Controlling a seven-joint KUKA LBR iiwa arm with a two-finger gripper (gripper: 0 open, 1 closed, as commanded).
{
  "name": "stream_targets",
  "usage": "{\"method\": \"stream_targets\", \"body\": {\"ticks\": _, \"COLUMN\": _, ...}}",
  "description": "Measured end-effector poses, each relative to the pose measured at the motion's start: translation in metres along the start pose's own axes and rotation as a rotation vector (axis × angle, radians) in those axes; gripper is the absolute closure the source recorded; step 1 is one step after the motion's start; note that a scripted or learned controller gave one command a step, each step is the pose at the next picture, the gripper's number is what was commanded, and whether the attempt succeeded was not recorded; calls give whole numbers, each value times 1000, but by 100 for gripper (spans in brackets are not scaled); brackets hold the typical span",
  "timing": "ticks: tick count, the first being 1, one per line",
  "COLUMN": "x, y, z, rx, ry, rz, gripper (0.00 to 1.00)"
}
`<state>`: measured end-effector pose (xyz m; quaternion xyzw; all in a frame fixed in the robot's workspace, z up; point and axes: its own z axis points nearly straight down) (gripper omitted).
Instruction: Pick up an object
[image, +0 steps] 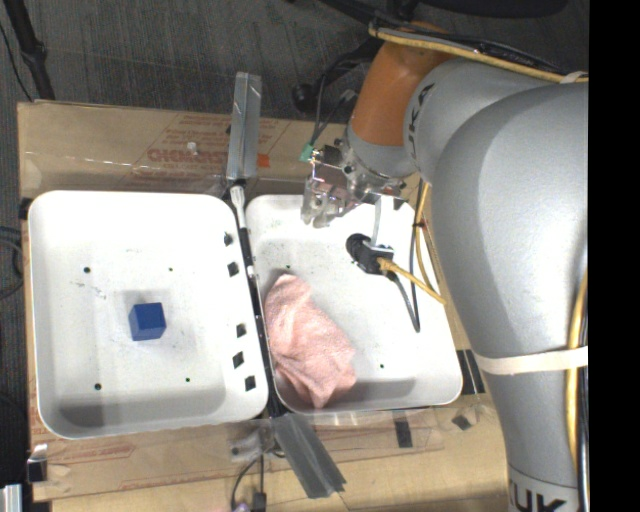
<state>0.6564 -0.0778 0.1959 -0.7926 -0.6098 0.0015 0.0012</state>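
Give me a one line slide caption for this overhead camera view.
KUKA arm's gripper hovers over the right bin above a pink cloth; a blue cube sits in the left bin.

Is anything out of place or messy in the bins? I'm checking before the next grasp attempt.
Nothing looks damaged or spilled. The pink cloth lies crumpled against the right bin's left wall. The blue cube sits square in the left bin. The pincer hangs over the right bin's far edge.
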Motion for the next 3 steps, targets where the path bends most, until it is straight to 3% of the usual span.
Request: {"method": "stream_targets", "body": {"ticks": 3, "x": 2, "y": -1, "z": -27, "rx": 12, "ry": -3, "rz": -19, "gripper": 100}}
